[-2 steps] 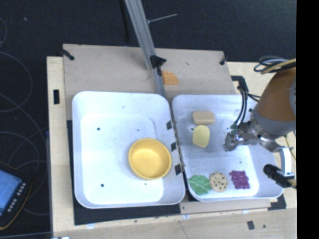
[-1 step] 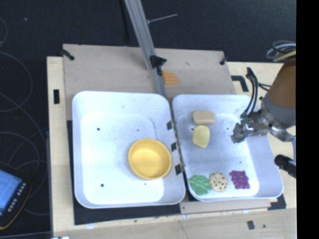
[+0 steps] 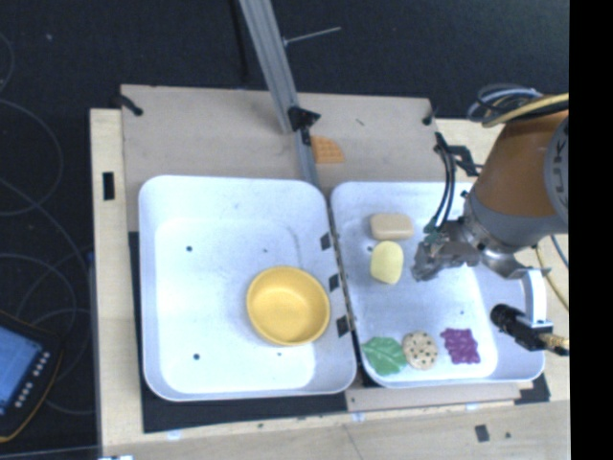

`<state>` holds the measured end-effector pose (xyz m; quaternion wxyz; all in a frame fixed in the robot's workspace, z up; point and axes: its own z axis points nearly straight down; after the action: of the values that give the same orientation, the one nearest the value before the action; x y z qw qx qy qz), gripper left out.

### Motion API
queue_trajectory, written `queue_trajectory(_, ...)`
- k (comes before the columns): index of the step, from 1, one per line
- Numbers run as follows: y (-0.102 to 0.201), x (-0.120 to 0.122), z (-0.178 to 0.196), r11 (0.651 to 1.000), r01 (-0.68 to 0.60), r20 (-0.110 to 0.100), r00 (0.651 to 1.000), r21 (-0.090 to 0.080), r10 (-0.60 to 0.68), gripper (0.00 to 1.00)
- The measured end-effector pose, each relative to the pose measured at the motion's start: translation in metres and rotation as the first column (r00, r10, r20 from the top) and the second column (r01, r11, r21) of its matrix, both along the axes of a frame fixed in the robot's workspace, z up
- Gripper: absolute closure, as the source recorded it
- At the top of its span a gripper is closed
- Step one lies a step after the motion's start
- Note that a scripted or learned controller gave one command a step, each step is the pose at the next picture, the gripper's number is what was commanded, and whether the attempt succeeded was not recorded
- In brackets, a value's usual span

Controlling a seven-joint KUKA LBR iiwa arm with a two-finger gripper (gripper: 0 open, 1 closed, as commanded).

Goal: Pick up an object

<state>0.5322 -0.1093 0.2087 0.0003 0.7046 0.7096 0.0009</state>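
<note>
Five small items sit in the right bin (image 3: 479, 209): a tan block (image 3: 391, 225) near the far edge, a yellow lump (image 3: 387, 263) just in front of it, and a green leaf (image 3: 384, 355), a cookie (image 3: 420, 350) and a purple bunch (image 3: 461, 345) in a row along the near edge. Left bin (image 3: 192, 218) has a yellow bowl (image 3: 286, 305) toward its near right corner. My gripper (image 3: 428, 262) is low over the middle of the right bin, just right of the yellow lump, apart from it as far as I can see. Nothing visible between my fingers; whether they're open or closed, can't tell from this angle. I read this as the approach step, grasp not made yet. Closest target is the yellow lump. Next move needs a small shift toward the left bin to centre over it, then descend and close. Risk: rounded shape, could roll or squirt out toward the tan block.
</note>
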Motion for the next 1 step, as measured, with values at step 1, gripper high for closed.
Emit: queue_trajectory(1,0.0574,0.0084,0.0047,1.0,-0.002,0.001,1.0,0.001,0.002,1.0)
